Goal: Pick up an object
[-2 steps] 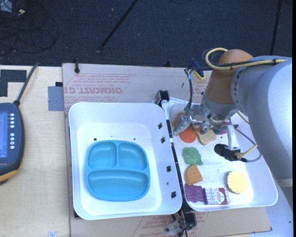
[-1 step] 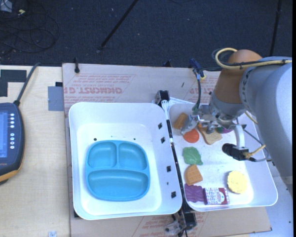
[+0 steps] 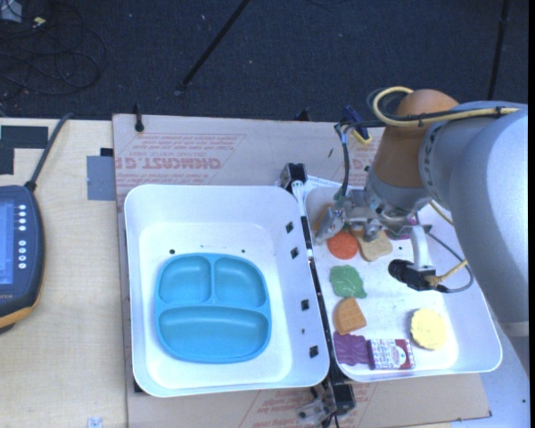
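We see the grey arm (image 3: 481, 194) with its orange band (image 3: 410, 141) reaching into the right-hand white bin (image 3: 468, 350), where the gripper (image 3: 357, 226) hangs low over the bin's far end. Its lower part is a cluster of metal and cabling, and we cannot tell whether it is spread or pressed together, nor whether anything lies between its tips. Just below the gripper, touching or nearly touching it in this view, sits a red-orange round object (image 3: 343, 245); just beside that, to the gripper's lower right, lies a tan piece (image 3: 375, 247). Nearer the camera than the gripper we find a green leaf-shaped piece (image 3: 347, 282), then an orange wedge (image 3: 349, 315), and at the bin's near edge a purple piece (image 3: 352, 349) touching a small red-and-white carton (image 3: 392, 355). A yellow round object (image 3: 429, 329) lies well apart from the gripper, toward the near right corner. A black fitting with a cable (image 3: 412, 275) hangs to the gripper's right. To the gripper's left, across the dividing rims, the left bin (image 3: 143, 239) holds a blue divided plate (image 3: 213, 307).
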Controlling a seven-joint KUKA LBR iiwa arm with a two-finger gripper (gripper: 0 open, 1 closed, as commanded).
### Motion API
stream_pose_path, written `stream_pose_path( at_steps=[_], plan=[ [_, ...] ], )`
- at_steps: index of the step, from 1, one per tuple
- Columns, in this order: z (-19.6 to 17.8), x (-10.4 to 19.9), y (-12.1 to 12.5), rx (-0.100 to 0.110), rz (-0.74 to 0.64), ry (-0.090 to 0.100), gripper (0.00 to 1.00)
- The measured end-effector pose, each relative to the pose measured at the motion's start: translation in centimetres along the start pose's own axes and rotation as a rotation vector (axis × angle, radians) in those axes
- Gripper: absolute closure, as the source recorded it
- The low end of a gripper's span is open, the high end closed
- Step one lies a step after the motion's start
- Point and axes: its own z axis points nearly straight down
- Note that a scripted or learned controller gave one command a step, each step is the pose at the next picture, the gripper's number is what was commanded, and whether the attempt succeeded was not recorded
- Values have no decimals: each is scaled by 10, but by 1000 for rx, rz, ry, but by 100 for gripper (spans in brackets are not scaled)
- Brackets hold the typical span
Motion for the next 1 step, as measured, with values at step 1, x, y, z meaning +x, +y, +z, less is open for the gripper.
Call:
stream_pose_path(
  at_steps=[1],
  plan=[
    [0, -1, 0, 0, 0, 1, 0]
  ],
)
